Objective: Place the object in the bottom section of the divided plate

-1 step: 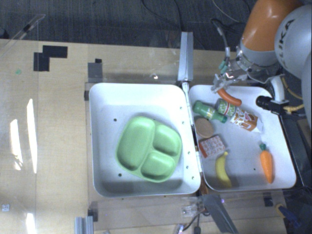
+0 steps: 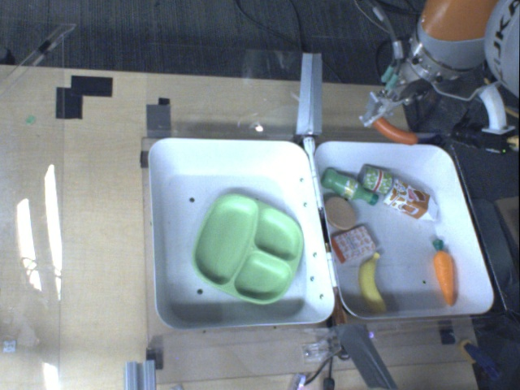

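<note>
A green divided plate (image 2: 248, 246) lies in the left bin (image 2: 166, 299). It has one long section on its left and two smaller ones on its right, the lower of them (image 2: 264, 273) nearest the front. My gripper (image 2: 376, 119) hangs above the back rim of the right bin (image 2: 463, 185), far from the plate. It is shut on one end of an orange-red sausage-shaped object (image 2: 396, 132), which sticks out to the right below the fingers.
In the right bin lie a green bottle (image 2: 344, 184), an orange-labelled bottle (image 2: 396, 193), a brown disc (image 2: 340, 212), a red-and-white packet (image 2: 353, 243), a banana (image 2: 371, 283) and a carrot (image 2: 444, 273). A metal post (image 2: 309, 96) stands behind the divide between the bins.
</note>
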Action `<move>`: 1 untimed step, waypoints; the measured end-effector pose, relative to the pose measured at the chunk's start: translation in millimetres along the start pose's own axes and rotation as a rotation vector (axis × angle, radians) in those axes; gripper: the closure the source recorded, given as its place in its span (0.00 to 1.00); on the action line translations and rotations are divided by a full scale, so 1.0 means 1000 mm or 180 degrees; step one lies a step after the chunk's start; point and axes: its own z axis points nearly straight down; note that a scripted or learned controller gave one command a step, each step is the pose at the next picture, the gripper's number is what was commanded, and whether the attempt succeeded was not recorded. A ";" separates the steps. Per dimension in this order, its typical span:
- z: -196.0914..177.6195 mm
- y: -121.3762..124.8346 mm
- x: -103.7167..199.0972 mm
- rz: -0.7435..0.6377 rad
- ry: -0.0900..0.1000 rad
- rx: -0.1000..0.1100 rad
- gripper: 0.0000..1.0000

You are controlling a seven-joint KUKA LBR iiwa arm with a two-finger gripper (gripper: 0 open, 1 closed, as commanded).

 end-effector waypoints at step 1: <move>0.005 -0.041 0.000 0.0217 0.0005 0.0010 1.00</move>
